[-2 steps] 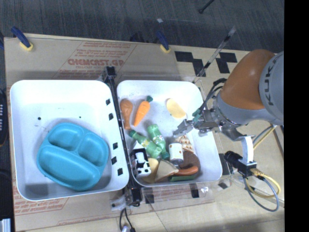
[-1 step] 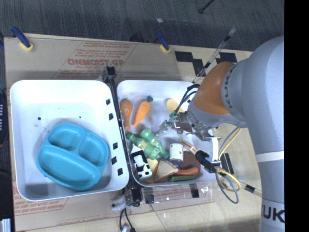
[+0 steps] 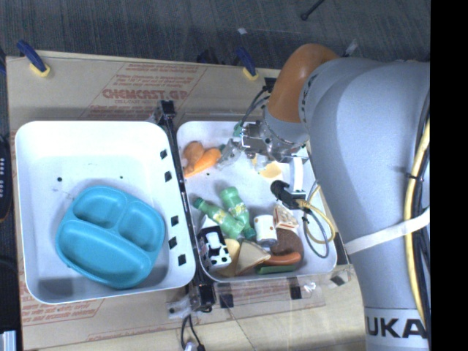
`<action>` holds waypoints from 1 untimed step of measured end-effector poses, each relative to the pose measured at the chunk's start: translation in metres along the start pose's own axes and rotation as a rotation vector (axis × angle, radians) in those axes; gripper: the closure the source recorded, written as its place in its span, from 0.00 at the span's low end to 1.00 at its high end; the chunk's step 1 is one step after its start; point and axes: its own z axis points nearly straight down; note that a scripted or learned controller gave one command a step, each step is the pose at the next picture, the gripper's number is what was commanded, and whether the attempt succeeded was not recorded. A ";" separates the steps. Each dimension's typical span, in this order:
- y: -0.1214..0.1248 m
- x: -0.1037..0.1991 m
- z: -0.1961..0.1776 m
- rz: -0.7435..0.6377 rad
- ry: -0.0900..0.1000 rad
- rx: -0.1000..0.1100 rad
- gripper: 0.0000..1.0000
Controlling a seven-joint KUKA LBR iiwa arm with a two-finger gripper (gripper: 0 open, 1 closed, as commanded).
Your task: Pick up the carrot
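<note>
— Cardboard-covered bench (image 3: 146, 86) under two white bins, dark floor behind. Where's the carrot?

— The carrot (image 3: 199, 158) lies in the right bin (image 3: 322, 258), up in its far left corner, hard against the wall it shares with the left bin (image 3: 44, 159). It looks like an orange lump with a second orange piece touching it.

— And everything else, taking the carrot as the mark?

— Just to its right hangs the gripper (image 3: 245, 143), close above that same corner of the bin. Nearer the camera from the carrot are a green bottle (image 3: 228, 212), then a heap of toy food (image 3: 267, 251) along the near wall. Across the shared wall, well apart from the carrot, a blue divided tray (image 3: 110, 234) sits in the left bin.

— Has the gripper got it?

— I can't tell how the gripper is set; the wrist and cables hide that. Nothing orange shows in it, so I'd judge the carrot is not yet held.

— So which step?

— The approach, I'd say. The next move calls for shifting left over the carrot, descending, closing on it without catching the bin wall, then lifting.
</note>
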 end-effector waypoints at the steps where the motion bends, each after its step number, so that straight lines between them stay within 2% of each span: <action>1: -0.002 0.031 -0.001 0.322 -0.027 0.035 0.00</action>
